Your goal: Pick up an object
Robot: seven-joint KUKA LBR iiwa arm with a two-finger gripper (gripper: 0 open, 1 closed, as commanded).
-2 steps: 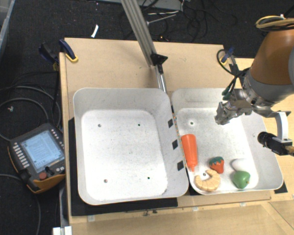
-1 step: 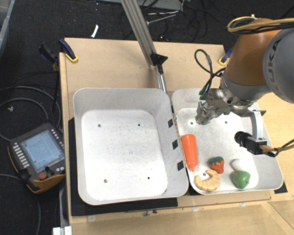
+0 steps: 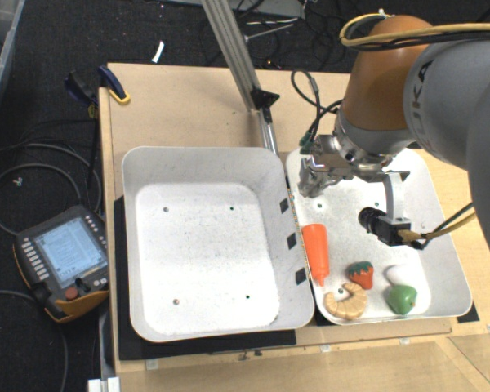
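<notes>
Here the gripper [image 3: 312,180] hangs over the upper left of the right bin [image 3: 441,219], and whether it is spread or pressed together cannot be told from this slant. The likeliest object, an orange carrot [image 3: 315,253], lies lengthwise along that bin's left wall, below the gripper and apart from it. It looks like a light, rigid, smooth plastic toy, probably best pinched across its thicker upper half, since the tapered tip could slip out.

Orange carrot [image 3: 315,253], green pepper [image 3: 402,299], tan pastry [image 3: 346,303], white bins [image 3: 147,170]
</notes>
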